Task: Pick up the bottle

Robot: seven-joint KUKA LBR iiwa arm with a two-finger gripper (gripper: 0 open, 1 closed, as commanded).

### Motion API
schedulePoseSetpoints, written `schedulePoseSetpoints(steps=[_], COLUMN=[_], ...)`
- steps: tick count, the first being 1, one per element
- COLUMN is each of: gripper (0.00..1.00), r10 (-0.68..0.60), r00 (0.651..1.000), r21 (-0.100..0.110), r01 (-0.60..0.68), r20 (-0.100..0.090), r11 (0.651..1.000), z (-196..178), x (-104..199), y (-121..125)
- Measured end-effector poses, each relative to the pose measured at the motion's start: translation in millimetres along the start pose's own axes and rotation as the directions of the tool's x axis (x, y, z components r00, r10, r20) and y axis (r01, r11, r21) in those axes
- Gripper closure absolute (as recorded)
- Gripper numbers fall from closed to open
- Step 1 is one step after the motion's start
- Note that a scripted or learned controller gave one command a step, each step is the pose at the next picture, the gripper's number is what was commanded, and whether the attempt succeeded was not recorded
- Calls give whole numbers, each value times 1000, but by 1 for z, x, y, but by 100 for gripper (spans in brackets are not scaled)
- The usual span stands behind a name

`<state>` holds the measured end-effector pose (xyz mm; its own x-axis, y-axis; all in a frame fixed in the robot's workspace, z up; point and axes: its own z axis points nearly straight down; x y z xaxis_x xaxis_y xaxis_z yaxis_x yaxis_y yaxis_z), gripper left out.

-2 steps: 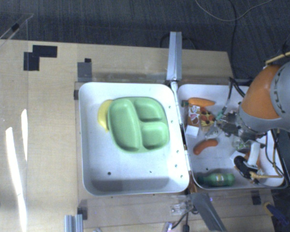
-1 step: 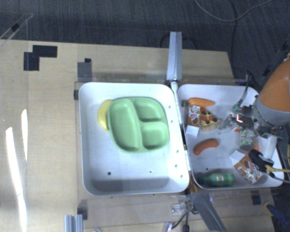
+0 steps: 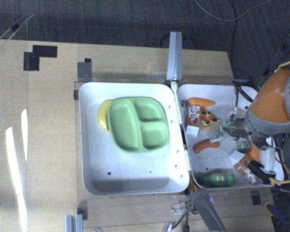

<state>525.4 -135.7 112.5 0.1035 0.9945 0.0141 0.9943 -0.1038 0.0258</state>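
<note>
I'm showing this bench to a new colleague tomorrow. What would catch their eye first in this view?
Most likely the big green divided tray lying in the left bin, with something yellow peeking out at its left edge. Next, the arm's orange band at the right, above the cluttered right bin, where a green bottle lies on its side near the front wall.

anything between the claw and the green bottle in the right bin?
Nothing visible. The claw sits mid-bin; the green bottle lies on its side at the near wall, with bare bin floor between. The orange toy lies off to the left of that path.
</note>
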Motion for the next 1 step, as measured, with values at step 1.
schedulePoseSetpoints(steps=[1], gripper=[0], r10=[-172], r00=[985], r21=[12], r01=[172], r20=[13], r11=[985], z=[23], x=[38], y=[-32])
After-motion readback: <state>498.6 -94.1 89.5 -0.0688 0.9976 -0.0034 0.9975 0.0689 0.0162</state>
